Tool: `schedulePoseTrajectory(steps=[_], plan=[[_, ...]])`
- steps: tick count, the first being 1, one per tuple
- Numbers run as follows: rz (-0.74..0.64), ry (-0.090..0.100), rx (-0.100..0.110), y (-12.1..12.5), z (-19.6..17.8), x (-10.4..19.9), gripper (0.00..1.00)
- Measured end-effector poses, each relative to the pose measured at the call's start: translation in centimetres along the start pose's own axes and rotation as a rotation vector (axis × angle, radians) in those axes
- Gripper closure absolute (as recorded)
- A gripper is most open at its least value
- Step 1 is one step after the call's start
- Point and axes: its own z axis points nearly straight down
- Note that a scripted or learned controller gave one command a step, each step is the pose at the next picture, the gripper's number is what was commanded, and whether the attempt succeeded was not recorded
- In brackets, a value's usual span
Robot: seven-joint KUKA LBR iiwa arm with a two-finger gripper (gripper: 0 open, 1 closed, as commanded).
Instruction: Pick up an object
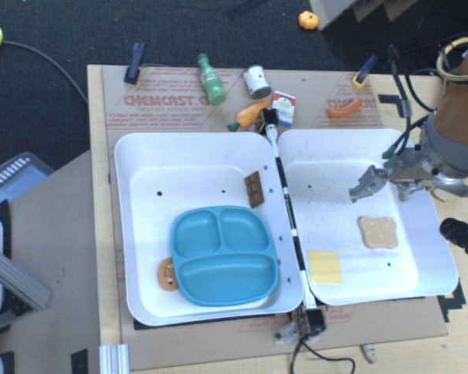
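On the board behind the bins lie a green bottle [211,79], a small can [257,81] and a sausage [344,110].

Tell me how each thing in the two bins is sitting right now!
Blue divided plate: flat, right way up, in the left bin.
Chocolate bar: lying flat above the plate.
Cookie: tucked partly under the plate's left edge.
Bread slice: flat in the right bin, untouched.
Cheese slice: flat near the right bin's front.
Gripper: over the right bin, above the bread, holding nothing.
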Motion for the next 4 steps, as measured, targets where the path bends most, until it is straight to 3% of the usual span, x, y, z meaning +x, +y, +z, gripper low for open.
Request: schedulePoseTrajectory(steps=[1, 2, 3, 4], plan=[[0.002, 0.000, 0.001, -1.4, 2.2, -6.6, 0.00], [0.000, 0.000, 0.001, -1.0, 9.8, -8.1, 0.00], [0.000, -0.002, -0.005, 0.6, 16.4, -6.3, 0.00], [-0.004, 0.004, -0.003, 7.0, 16.5, -10.6, 0.00]])
